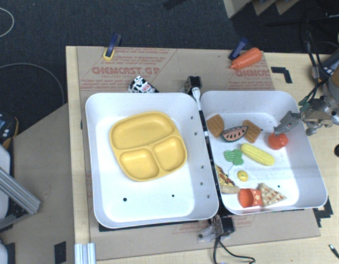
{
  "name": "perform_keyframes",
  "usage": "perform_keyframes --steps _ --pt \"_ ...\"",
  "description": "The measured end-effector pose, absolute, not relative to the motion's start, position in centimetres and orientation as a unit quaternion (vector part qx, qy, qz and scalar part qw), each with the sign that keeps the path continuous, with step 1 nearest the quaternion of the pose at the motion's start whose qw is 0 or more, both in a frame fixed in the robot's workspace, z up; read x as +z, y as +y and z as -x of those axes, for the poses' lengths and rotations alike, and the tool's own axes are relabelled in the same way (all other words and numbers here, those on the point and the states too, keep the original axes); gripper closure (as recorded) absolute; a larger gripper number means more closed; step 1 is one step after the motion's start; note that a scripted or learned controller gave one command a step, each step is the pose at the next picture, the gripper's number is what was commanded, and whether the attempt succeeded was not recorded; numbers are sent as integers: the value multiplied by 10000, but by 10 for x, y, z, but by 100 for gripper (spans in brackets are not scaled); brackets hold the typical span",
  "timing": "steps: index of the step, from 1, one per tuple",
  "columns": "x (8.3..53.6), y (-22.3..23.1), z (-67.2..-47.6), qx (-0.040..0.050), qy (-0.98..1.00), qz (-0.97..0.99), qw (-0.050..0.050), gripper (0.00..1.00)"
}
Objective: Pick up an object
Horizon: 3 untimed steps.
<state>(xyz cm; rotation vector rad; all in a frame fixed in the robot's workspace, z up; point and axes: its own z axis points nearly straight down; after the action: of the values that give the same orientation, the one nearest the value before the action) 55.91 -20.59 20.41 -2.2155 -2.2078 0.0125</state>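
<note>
Camera view, claw (285, 126) just above tomato (277, 141)

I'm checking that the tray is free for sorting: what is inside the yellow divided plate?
All three compartments of the yellow plate in the left bin show bare yellow; nothing covers them. The toy food lies in the right bin.

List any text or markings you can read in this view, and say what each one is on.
"CHEMCAST GP": red print on the brown protective sheet covering the bench top, left of centre behind the bins.
The same red print repeats at the sheet's upper right near the orange carrot toy, too blurred to read.
Smaller red lines beneath each print: too small to read.
</note>
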Motion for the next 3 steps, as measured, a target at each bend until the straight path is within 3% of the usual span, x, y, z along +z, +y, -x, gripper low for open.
perform_keyframes --steps 1,3 --pt "212 -205 -562 1 -7072 7070 5 0" --pt "107 -197 -568 11 -7076 7066 28 0"
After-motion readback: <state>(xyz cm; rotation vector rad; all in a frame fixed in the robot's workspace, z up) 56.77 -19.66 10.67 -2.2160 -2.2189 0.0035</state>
